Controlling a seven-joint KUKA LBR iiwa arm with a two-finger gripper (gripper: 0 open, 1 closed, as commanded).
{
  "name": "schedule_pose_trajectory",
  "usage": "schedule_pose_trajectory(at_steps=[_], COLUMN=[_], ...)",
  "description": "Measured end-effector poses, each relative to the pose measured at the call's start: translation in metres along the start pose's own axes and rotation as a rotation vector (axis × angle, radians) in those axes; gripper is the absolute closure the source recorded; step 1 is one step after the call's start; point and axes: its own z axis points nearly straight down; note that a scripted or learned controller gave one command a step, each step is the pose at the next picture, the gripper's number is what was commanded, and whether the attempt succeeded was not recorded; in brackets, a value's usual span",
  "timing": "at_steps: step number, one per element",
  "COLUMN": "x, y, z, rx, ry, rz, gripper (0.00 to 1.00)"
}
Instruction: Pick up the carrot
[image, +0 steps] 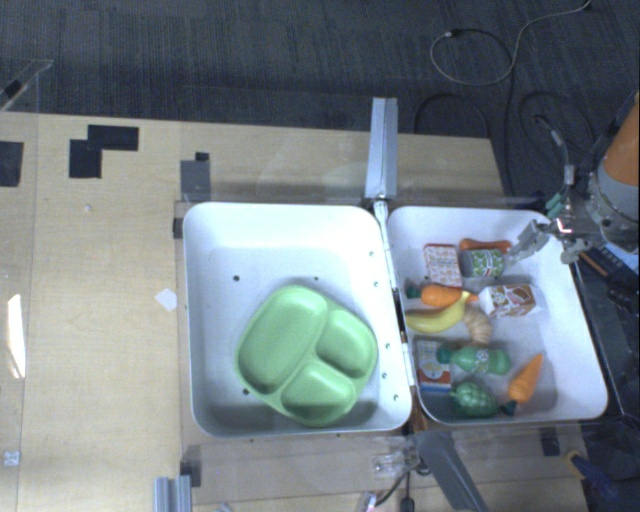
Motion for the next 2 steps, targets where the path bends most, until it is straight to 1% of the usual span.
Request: schedule_pose_trajectory(at_steps=[1, 2], x=[0.039, 0.044], y=[-0.033, -0.029], z=[0.086, 0.073], rx=[-0.018, -0.027], ry=[-0.005, 0.000], rz=[0.119, 0.111], gripper=[0.00, 1.00])
